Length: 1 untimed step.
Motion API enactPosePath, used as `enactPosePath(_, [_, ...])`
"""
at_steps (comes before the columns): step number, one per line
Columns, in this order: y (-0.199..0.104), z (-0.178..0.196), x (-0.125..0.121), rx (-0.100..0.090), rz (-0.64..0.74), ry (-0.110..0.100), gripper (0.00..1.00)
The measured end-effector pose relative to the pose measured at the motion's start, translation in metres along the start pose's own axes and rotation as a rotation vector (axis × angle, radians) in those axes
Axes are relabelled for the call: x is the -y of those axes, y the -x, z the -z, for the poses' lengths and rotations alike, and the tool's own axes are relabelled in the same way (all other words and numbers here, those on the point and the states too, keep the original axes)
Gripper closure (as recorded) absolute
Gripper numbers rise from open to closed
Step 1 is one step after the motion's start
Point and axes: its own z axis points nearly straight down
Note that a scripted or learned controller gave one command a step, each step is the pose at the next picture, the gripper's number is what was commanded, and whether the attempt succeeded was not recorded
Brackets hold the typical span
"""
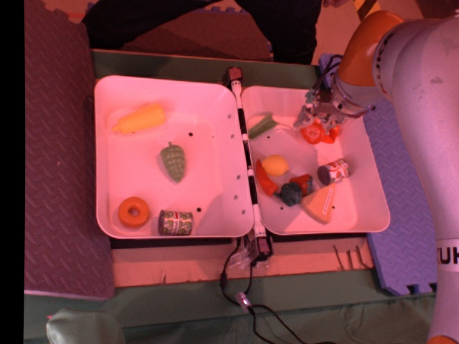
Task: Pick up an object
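I've got the end effector (320, 124) low over the upper right of the frame, inside the right bin (373, 192), near its top edge. A red object (313, 132) sits directly under it, touching or nearly so, w/ red showing on both sides of the tips. Can't tell from this angle whether the tips are spread or closed, nor whether the red piece is actually between them, so I won't call it held.

Relation that matters: the red object lies straight below the end effector, maybe a hair toward frame bottom. Its long axis looks roughly left-right in the frame, but it's part hidden, so approx only. If this grab misses, a green piece (261, 125) lies to the left by the divider, and a yellow piece (275, 165) lies lower left, well apart from the tips.

My read: the step in hand is the grasp itself, w/ lift not yet done. The left bin (107, 156) holds a yellow corn-like item (140, 118) etc., far from the arm; not relevant now.
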Motion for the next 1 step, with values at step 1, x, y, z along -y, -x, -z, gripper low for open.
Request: enactPosePath(1, [0.0093, 0.0598, -0.0101, -0.007, 0.001, -0.020, 1.00])
